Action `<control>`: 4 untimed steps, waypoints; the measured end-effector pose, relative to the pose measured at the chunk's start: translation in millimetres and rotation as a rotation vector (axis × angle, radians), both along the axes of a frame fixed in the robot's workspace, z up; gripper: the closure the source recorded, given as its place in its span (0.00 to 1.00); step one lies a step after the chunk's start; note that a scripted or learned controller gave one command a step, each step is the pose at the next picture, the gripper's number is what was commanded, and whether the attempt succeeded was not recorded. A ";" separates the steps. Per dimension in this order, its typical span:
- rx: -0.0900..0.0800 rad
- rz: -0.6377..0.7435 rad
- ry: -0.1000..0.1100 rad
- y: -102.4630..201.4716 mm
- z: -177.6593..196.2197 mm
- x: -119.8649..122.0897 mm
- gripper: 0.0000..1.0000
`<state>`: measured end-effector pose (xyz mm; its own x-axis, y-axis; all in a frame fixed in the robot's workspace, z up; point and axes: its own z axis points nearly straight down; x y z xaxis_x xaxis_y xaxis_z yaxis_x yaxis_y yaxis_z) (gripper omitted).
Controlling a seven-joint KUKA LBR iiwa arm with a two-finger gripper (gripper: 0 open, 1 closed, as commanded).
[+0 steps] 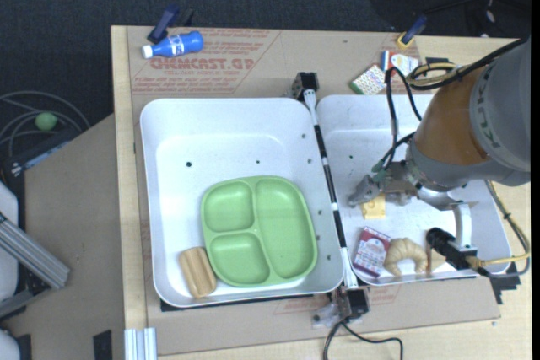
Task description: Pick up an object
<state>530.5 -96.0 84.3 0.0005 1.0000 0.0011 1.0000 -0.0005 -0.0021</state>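
1. The gripper [371, 196] is seen low in the right bin [354, 118], just above a small yellow block [375, 207]; whether anything is pinched cannot be told.
2. The block lies near the bin's left wall, apart from the red packet [369, 253] and the croissant [408, 253].
3. It is judged light and stiff; its two flat opposite sides should be gripped.
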 end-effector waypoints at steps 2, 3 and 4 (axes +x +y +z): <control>0.000 0.000 0.000 -2.5 0.1 6.7 0.00; -0.001 0.001 -0.001 3.7 0.0 8.7 0.00; -0.001 0.001 -0.003 3.7 9.9 8.9 1.00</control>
<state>539.4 -92.3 94.2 -0.0005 1.0000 -0.0002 1.0000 0.0005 0.0007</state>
